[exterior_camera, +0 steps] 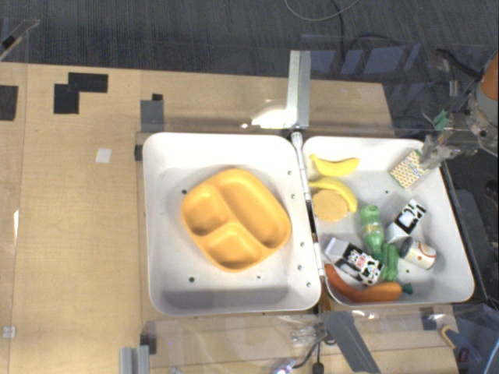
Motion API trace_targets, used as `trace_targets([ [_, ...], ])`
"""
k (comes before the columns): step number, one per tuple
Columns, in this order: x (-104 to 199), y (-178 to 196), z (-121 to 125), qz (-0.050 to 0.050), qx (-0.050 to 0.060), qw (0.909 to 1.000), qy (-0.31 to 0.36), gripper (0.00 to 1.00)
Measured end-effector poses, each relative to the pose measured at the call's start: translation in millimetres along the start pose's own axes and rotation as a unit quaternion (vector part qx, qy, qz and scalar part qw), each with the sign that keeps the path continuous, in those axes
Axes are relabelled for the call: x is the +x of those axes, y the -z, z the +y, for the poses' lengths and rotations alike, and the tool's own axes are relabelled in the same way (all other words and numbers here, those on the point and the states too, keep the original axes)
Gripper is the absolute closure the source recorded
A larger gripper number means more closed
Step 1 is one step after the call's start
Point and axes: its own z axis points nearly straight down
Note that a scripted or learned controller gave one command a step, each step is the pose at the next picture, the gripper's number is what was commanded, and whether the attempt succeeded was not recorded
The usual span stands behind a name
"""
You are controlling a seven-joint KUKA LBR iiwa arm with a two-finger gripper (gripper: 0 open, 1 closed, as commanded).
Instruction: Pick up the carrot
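Orange carrot (368, 291) lies along near edge of right bin (456, 209), long axis roughly left-right, tucked under cow-print toy (360, 262). My gripper (433, 151) sits over bin's far right corner, well apart; carrot lies diagonally nearer and leftward. Grip state: cannot tell.

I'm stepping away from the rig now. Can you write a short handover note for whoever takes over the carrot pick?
Gripper: at the right bin's far right corner, above the patterned card; whether the jaws are open or shut cannot be told, and nothing shows in them.
Carrot: lying along the right bin's near wall, partly under the black-and-white toy, with the green bottle beside it.
Left bin: holds the yellow tray.
Done: nothing; the carrot is not picked.
Left: bring the gripper across the bin to the carrot, grasp it, lift it.
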Motion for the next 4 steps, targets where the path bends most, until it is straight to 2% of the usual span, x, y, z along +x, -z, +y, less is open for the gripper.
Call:
trace_targets([
  [1,-15.4,-151.7,31.2,0.000,0.001,0.9917,-0.129,1.00],
  [2,23.7,-161.2,25.1,0.001,0.001,0.9421,-0.335,1.00],
  [3,21.6,-103.7,35.0,0.000,0.002,0.9406,-0.339,1.00],
  [4,80.6,-162.0,61.2,0.000,0.001,0.8918,-0.452,1.00],
])
